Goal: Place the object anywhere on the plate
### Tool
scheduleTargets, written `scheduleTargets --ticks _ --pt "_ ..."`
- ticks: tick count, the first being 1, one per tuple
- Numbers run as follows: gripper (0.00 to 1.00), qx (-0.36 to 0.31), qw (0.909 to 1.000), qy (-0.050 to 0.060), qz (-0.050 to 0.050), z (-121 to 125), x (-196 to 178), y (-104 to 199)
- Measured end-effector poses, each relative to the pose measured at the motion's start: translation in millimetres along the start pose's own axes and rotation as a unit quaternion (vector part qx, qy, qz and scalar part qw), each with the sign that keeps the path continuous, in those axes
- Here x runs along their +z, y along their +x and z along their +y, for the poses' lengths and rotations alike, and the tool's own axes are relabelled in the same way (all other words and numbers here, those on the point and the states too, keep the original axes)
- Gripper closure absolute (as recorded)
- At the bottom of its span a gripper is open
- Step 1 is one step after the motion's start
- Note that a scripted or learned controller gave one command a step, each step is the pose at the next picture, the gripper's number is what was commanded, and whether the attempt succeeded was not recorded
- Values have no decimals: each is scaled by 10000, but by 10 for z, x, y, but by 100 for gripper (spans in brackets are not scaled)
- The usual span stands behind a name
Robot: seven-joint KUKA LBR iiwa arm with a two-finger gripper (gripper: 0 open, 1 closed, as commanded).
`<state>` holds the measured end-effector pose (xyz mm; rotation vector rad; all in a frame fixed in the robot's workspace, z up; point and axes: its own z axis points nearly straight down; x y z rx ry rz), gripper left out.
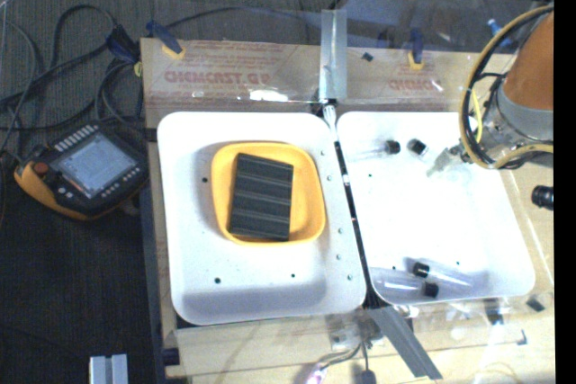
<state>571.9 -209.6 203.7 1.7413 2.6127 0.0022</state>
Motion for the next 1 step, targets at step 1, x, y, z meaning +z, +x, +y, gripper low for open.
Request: scheduleTargets --ticks 1 --pt "0 0 10000 1 0 -1 0 -1"
